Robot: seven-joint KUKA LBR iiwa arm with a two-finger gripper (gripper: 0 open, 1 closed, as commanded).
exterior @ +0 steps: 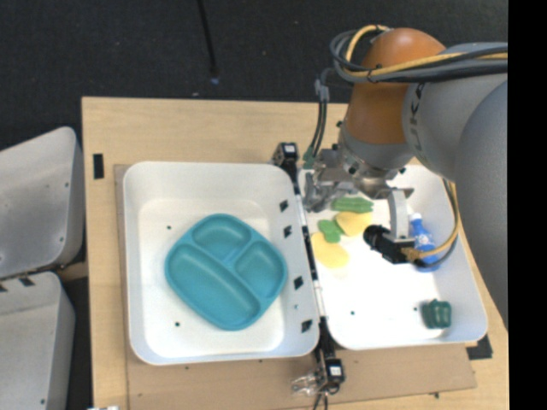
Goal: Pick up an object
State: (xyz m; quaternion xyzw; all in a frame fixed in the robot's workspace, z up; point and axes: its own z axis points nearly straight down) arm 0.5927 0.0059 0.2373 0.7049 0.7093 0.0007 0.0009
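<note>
Camera view: arm (427,109) in from right, wrist low over far-left corner of right bin (389,336). Jaws sit close to wall between bins; open or closed: cannot tell. Flat green piece (351,203) lies just beside jaws, on their right, on bin floor. Yellow piece (353,223) touches its near edge. Second yellow piece (331,254) lies nearer camera, by wall. Dark green item (437,313) sits well apart, near-right corner. Left bin (141,331) holds teal divided plate (225,269). Both bins rest on desk (205,114).
</note>
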